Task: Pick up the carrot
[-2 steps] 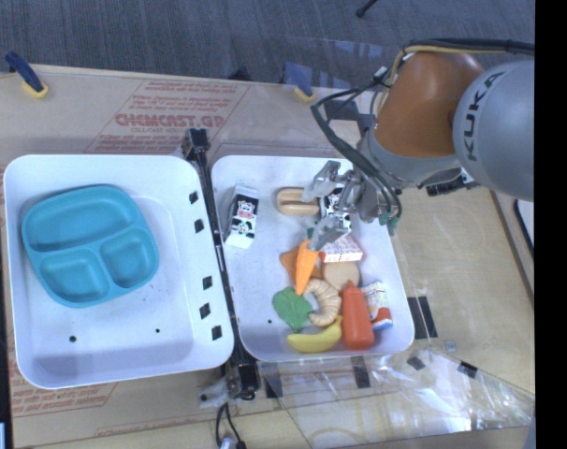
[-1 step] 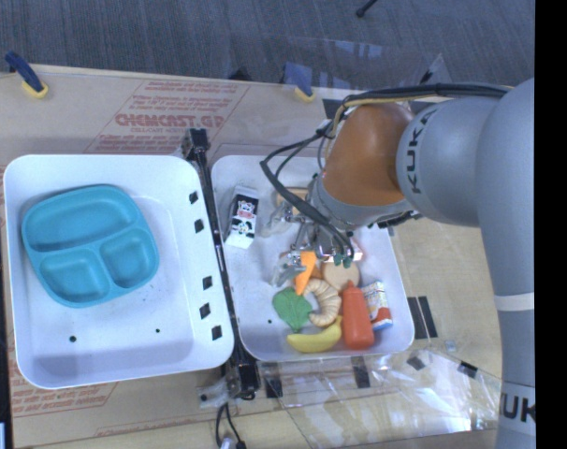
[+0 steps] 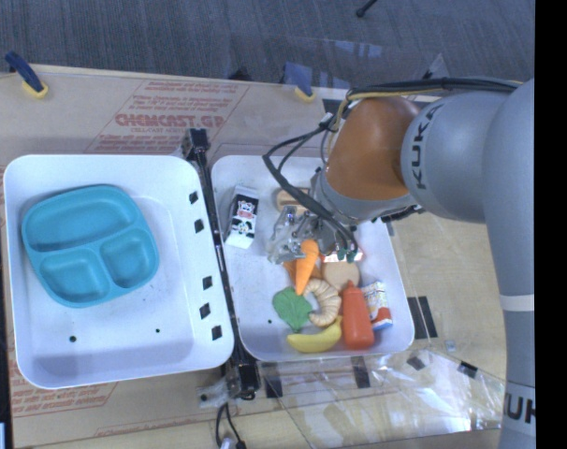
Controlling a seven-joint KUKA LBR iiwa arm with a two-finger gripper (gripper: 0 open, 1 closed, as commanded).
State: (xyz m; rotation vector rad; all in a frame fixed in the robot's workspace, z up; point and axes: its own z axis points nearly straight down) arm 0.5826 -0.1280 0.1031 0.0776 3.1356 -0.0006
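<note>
The orange carrot lies in the right bin, pointing toward the front, among other toy foods. My gripper hangs directly over the carrot's thick upper end, low in the bin, with the orange-banded wrist above it. The wrist and cables hide the top of the carrot and the bin floor behind it.
Packed near the carrot are a green vegetable, a tan pastry, a yellow banana, a red bottle and a small can. A black-and-white carton lies at the bin's left. The left bin holds a blue divided tray.
</note>
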